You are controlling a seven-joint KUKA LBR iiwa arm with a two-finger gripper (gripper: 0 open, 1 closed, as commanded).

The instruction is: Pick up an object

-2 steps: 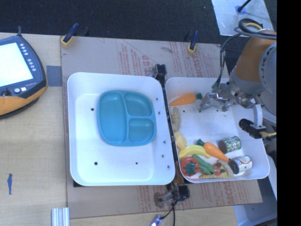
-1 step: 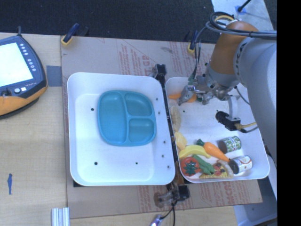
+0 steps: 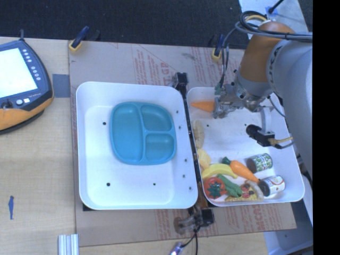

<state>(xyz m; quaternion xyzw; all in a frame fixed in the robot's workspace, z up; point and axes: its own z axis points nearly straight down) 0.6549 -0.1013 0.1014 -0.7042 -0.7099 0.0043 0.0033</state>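
Camera view shows toy food [image 3: 234, 182] piled at the near end of the right bin [image 3: 234, 137]. Farther back, my gripper [image 3: 222, 109] sits low by an orange carrot [image 3: 202, 106], because I want it. Holding it? I cannot tell.

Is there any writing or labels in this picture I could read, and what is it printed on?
None of it can be read.
Cardboard sheet under the bins: red printed lettering, too blurred to read.
Two small cans in the right bin: labels too small to read.
Handheld screen unit at left: bright display and buttons, no readable text.
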